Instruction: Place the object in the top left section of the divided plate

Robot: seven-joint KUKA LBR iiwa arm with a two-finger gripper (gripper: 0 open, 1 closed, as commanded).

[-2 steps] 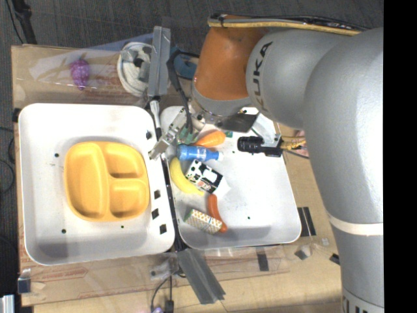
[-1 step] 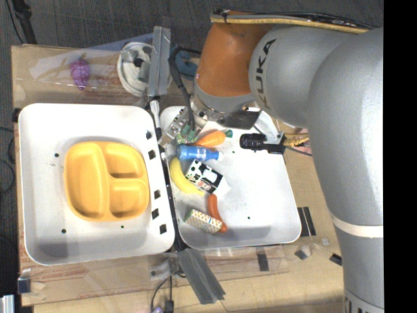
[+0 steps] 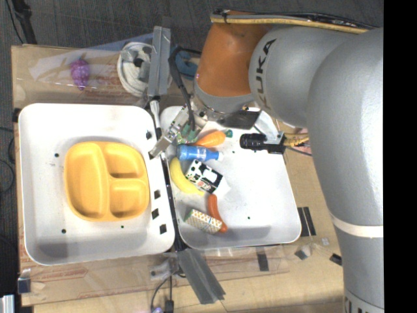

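Gripper point(image 3: 184, 130) low over right bin's point(image 3: 273, 201) far-left corner, beside carrot point(image 3: 211, 137) and blue bottle point(image 3: 197, 153); finger state unclear. Yellow divided plate point(image 3: 107, 180) in left bin point(image 3: 45, 135).

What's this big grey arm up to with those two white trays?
The grey arm reaches in over the right bin, which holds a small pile: a banana, a blue bottle, a carrot and other toys. The yellow divided plate sits in the left bin with nothing in its sections yet, so the moving hasn't happened.
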